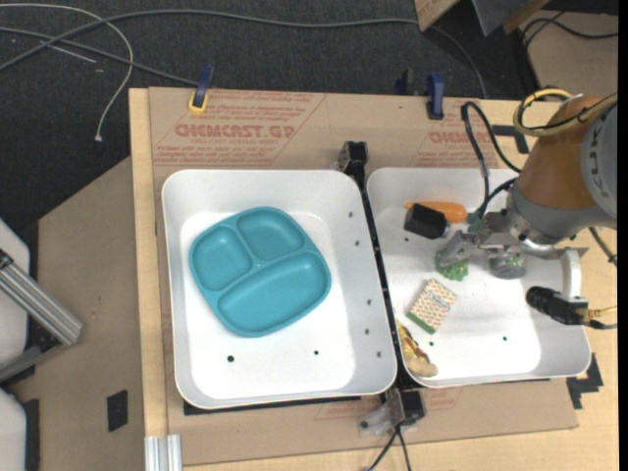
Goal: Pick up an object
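In the right bin (491,356), my gripper (455,257) reaches in low from the right, under the grey arm with its orange band (554,160). Just left of and behind its tip lies a black block (425,221) with an orange piece (449,208) beside it. A small green bit (453,272) sits right under the tip. A patterned packet (433,305) lies a little nearer the front, apart from the gripper. A brownish scrap (417,354) rests in the bin's front left corner.
The left bin (196,361) bears a teal divided plate (259,269). A black divider strip (371,253) runs between the bins. A black plug-like part (551,305) hangs near the right bin's right rim. Cables loop behind the arm.
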Robot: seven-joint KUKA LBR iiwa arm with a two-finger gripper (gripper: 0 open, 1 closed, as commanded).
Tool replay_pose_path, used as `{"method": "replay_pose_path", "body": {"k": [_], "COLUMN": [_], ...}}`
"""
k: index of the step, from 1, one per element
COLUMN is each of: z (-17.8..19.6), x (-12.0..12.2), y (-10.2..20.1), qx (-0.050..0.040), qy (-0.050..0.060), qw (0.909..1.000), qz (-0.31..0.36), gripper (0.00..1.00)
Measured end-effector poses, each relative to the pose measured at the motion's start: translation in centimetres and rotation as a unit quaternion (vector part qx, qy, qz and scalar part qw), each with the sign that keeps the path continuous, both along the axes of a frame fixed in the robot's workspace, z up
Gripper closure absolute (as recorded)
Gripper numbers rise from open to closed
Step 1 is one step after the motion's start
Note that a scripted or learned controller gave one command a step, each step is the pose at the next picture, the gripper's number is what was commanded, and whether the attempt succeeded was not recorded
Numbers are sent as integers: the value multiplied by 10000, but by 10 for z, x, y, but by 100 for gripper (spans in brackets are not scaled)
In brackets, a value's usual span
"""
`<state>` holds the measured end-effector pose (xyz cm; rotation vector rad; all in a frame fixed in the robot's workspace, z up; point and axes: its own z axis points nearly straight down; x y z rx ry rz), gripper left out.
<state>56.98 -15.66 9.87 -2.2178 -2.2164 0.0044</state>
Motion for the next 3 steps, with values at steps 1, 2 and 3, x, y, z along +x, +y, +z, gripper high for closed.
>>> {"method": "replay_pose_path", "body": {"k": [1,2,3], "z": [15,78,138], "x": [2,1,-6], "y": [0,-3,-5], "qx": [-5,-19,-21], "qy": [-34,-60,-65], "qw": [10000,10000,10000], "qz": [1,5,5], "gripper": [100,100,100]}}
